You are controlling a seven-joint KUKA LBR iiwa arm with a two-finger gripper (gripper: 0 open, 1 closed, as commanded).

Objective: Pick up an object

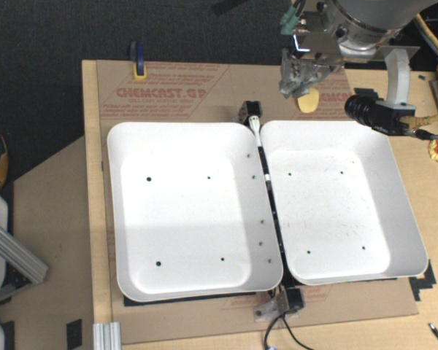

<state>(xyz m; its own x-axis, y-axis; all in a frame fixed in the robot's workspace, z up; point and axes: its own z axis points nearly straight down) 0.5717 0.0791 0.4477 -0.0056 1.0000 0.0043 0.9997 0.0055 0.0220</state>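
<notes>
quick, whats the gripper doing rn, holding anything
Gripper: raised above the far edge of the right bin, with a small yellow object at its fingertips; open or shut cannot be told.

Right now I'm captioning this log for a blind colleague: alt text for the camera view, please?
The end effector hangs above the bench beyond the right bin, with a small yellow object at its tip. The left bin sits alongside it on a brown board.
</notes>
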